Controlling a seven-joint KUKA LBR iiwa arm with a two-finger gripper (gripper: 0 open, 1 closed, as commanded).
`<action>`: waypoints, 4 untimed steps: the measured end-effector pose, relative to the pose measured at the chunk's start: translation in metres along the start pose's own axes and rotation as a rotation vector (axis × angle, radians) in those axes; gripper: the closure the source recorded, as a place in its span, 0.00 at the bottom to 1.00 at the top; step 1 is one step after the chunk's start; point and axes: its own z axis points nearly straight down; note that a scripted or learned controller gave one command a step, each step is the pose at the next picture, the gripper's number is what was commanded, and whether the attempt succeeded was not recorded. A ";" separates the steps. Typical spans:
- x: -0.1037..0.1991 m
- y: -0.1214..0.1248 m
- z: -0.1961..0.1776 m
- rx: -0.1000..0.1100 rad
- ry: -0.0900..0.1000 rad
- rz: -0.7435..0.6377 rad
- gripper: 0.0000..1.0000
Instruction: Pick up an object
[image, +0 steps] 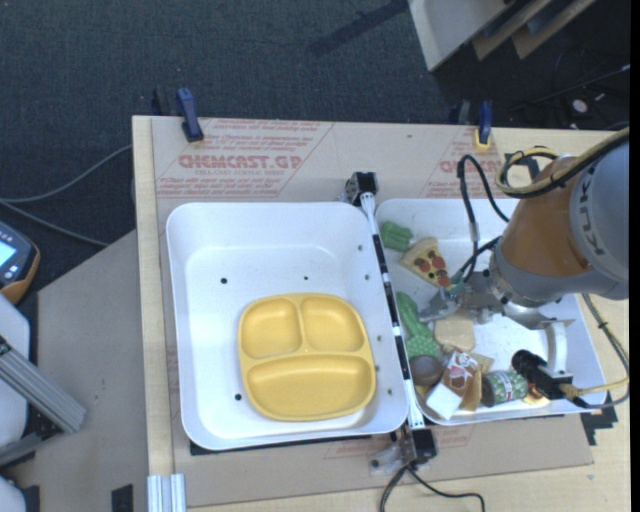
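Note:
The right bin (440, 213) holds several toy food items: a pizza slice (428, 262), a green piece (395, 237) at the far left corner, a long green item (410, 320), a tan slab (455, 333), a brown lump (427, 370), a small carton (461, 372) and a dark bottle (505, 387). My gripper (452, 296) reaches down into this bin from the right, just above the tan slab and right of the pizza slice. The arm's orange band (540, 240) sits above it and hides the bin's right half.
The left bin (200, 260) carries a yellow divided plate (305, 355). A black cable (385, 285) runs along the divide between the bins. Blue clamps (187, 112) grip the board's far edge. Cables loop at the back right (520, 170).

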 end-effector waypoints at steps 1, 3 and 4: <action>0.017 0.064 0.003 0.000 -0.003 -0.007 0.00; 0.061 -0.009 -0.108 0.002 0.003 -0.008 1.00; 0.059 -0.008 -0.102 0.007 0.001 -0.004 0.00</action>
